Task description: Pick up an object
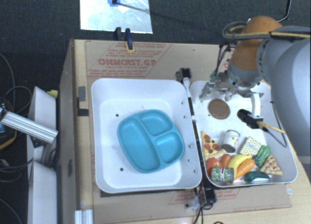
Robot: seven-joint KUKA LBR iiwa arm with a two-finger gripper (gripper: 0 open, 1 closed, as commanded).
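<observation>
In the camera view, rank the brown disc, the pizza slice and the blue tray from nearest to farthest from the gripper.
1. Brown disc: right bin, just below the gripper.
2. Pizza slice: right bin's left side, lower down.
3. Blue tray: left bin, across the divider.

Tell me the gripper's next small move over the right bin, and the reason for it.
Probably lower straight down toward the brown cookie. The gripper sits at the far end of the right bin, just above and behind that cookie, which lies flat and apart from the crowded toy food nearer the camera, so it looks like the easiest target.
</observation>
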